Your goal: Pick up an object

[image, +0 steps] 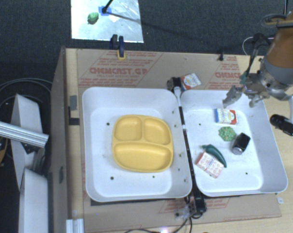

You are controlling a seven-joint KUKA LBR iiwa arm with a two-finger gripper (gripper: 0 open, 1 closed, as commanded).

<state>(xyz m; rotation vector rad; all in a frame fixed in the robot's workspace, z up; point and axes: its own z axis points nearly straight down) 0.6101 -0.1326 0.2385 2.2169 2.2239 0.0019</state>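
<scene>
The right bin holds several small items. A white packet with orange and blue print lies toward the back. A green lumpy piece sits just in front of it, and a black can lies beside that. Nearer the front are a green pepper and a red-and-white packet. My gripper hangs over the bin's far right part, behind and above the white packet, open, with nothing between its fingers.
A yellow divided plate lies in the left bin. A small carton rests on the cardboard behind the bins, near their shared rim. Metal rails and cables sit off the bench at left.
</scene>
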